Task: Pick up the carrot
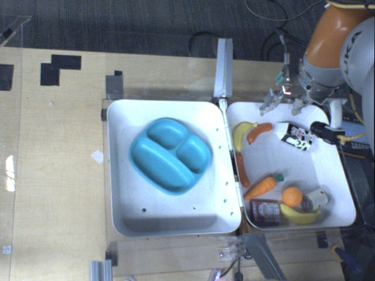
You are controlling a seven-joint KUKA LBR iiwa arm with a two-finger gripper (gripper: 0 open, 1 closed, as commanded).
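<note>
A robotics lab: taped wooden bench [58,174], metal bin fixtures [222,69], loose cables [263,7].

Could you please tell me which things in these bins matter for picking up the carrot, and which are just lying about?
Belongs to the job:
carrot, in the right bin
gripper, hovering above that bin's far edge

Just lying about:
blue divided plate in the left bin
sausage
orange
banana

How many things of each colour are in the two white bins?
Blue: 1, divided plate
Orange: 2, carrot, orange
Yellow: 2, banana, lemon
Red: 2, sausage, chilli
Dark: 1, jar
White: 1, carton
Grey: 1, small object
Total: 10
</note>
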